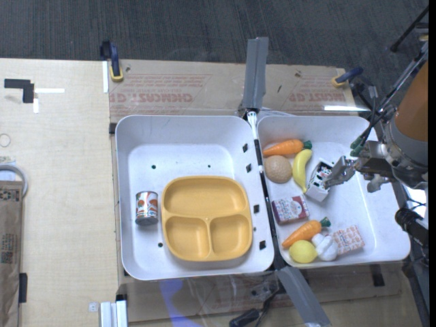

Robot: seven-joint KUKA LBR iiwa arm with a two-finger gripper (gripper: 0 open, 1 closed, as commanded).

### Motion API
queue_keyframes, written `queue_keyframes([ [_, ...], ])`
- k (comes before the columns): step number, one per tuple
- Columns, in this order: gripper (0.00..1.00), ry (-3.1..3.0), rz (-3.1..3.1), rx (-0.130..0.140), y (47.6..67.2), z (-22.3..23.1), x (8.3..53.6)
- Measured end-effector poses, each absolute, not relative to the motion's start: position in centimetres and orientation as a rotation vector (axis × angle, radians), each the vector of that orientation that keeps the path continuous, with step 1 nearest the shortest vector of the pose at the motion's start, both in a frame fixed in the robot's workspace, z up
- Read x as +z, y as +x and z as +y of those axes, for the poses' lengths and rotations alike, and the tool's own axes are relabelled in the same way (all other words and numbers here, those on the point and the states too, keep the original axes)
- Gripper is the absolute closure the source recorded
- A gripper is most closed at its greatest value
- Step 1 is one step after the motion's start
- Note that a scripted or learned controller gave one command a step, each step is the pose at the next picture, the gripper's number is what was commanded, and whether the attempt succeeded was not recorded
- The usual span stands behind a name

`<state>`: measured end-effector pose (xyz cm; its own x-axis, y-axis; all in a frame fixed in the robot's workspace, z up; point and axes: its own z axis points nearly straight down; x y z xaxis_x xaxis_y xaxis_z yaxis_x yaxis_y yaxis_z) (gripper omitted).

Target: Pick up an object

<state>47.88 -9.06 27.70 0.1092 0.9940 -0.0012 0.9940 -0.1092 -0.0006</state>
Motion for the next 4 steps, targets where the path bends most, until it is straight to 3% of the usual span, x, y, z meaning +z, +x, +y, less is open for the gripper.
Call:
queue_keyframes([
  [1,0.0,2.235,2.211,-0.005,55.2,-8.1,19.0],
  [2,0.0,2.407,2.021,-0.005,58.9,-10.8,16.1],
  [3,0.0,2.351,2.046,0.026,59.7,-11.3,11.6],
  [4,0.0,2.349,2.024,0.036,58.5,-10.7,11.0],
])
